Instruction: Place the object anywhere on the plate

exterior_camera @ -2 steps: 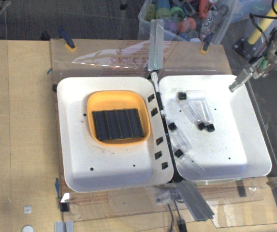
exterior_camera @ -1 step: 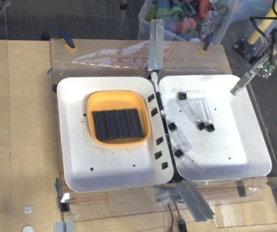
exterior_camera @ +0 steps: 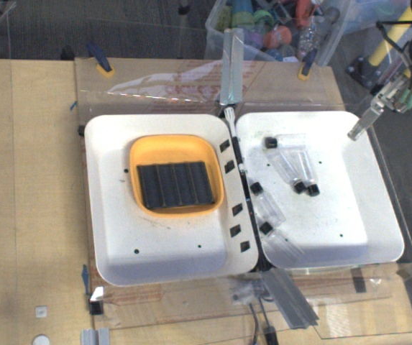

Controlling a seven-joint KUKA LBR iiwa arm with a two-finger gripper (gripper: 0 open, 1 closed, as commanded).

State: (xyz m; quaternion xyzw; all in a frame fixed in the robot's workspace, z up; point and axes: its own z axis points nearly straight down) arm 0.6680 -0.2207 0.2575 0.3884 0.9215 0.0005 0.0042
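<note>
An orange-yellow plate [exterior_camera: 142, 152] lies in the left white bin [exterior_camera: 105, 214]. A black ribbed rectangular block [exterior_camera: 175, 185] rests flat on the plate, inside its rim. My gripper [exterior_camera: 366, 121] hangs over the far right corner of the right bin [exterior_camera: 349, 221], well away from the plate, with nothing visibly in it. Several clear plastic tubes with black caps [exterior_camera: 300, 171] lie in the right bin.
A raised divider with black tabs [exterior_camera: 236, 192] runs between the two bins. A clear box of coloured toys [exterior_camera: 285, 9] stands behind the bench. Blue clamps [exterior_camera: 103, 65] grip the back edge. Cables and a yellow part [exterior_camera: 392, 38] crowd the far right.
</note>
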